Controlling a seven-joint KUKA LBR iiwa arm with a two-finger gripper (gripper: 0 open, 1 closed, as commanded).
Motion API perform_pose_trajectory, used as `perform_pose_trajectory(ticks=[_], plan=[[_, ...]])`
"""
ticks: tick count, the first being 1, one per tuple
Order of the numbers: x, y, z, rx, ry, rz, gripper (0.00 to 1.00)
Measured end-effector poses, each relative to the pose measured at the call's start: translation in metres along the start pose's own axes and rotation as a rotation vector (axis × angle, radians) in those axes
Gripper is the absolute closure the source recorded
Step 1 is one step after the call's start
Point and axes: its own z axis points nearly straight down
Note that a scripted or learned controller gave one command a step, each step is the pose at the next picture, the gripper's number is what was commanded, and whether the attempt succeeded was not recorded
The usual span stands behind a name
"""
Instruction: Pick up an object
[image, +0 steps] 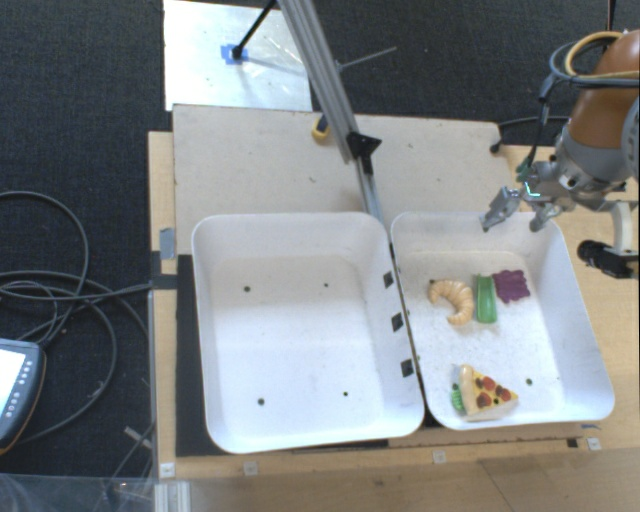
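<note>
The right bin (570, 290) holds a tan croissant (453, 299), a green piece (485, 298) beside it, a purple bunch of grapes (512, 285) and a pizza slice (483, 391) near the front. My gripper (519, 211) hangs open over the bin's back rim, above and behind the grapes, with nothing between its fingers.
The left bin (215, 330) lies next to the right one, with a black-taped divider between them. A slanted metal pole (335, 95) crosses the back of the bench. Cables and a tablet (15, 385) lie on the floor at the left.
</note>
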Motion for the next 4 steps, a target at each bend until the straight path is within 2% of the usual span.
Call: perform_pose_trajectory(ticks=[1,2,3,4], plan=[[0.0,0.001,-0.003,-0.004,-0.002,-0.002,0.0],[0.006,0.003,0.04,-0.001,0.0,-0.001,0.0],[0.012,-0.002,0.1,0.001,0.0,-0.002,0.0],[0.013,-0.001,0.11,-0.003,-0.002,-0.002,0.0]])
